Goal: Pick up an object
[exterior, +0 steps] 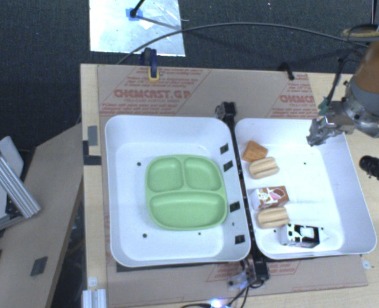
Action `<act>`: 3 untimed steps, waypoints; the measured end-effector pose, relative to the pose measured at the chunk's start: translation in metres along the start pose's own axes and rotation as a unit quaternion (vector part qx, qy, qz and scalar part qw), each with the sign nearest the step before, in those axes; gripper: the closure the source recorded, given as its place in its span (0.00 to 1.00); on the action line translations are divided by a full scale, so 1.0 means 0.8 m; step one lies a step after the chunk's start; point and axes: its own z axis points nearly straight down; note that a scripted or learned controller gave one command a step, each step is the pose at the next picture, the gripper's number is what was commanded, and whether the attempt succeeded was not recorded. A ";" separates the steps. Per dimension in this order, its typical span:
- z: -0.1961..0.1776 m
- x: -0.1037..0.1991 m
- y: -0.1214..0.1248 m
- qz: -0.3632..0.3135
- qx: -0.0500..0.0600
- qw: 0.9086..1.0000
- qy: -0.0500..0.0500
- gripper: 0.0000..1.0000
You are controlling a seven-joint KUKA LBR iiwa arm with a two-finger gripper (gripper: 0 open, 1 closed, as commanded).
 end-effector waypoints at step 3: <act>0.007 0.206 -0.061 0.000 0.001 1.000 0.001 1.00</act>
